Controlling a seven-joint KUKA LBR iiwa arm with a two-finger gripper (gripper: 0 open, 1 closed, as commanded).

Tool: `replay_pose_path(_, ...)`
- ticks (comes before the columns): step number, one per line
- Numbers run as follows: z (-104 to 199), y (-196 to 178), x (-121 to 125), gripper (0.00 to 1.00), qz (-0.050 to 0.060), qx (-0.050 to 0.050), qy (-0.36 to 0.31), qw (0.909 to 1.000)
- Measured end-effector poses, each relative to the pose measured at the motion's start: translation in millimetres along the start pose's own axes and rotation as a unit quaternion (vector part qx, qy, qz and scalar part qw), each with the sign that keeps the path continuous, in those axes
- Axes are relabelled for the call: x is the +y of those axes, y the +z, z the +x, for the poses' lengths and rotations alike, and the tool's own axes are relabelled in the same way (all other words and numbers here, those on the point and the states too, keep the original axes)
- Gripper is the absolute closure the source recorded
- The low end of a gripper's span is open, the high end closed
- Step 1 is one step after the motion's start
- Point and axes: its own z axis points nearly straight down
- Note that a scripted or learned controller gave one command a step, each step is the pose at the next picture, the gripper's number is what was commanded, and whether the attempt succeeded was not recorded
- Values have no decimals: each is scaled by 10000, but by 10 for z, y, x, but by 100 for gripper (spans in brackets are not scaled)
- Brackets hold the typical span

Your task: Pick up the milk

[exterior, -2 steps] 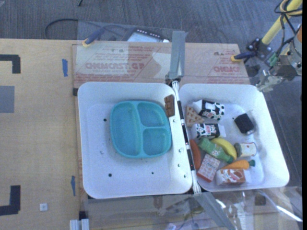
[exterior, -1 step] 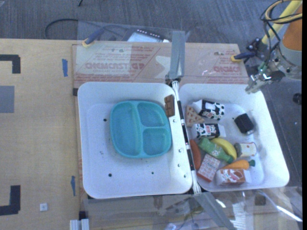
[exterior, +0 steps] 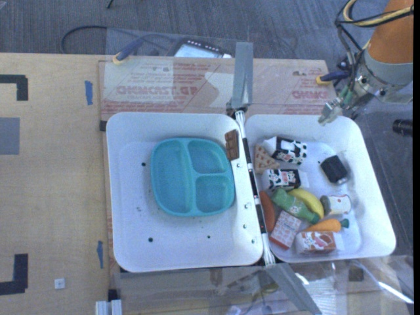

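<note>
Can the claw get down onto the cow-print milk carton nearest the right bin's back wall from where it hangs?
Probably yes. The claw hangs over the right bin's back edge, and the milk carton lies uncovered on top, a waffle beside it.

The arm [exterior: 394,38] showed a broad orange band [exterior: 395,28] over a pale grey collar. Black cables [exterior: 357,8], one sheathed in yellow, looped in a bundle beside it (they arched up past the orange part). Below the collar sat a cluttered metal wrist with small blue and yellow fittings, ending in a slim, pale claw [exterior: 330,112].
</note>
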Motion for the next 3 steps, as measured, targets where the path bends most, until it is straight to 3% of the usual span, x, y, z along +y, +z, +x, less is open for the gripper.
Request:
replay_pose_path(1,673,-205,329,100,-7,-1,-1628,9867)
replay_pose_path(2,1272,275,180,100,-10,0,-2467,9691)
replay_pose_path(3,1926,-126,-186,100,2,7,-1763,9843)
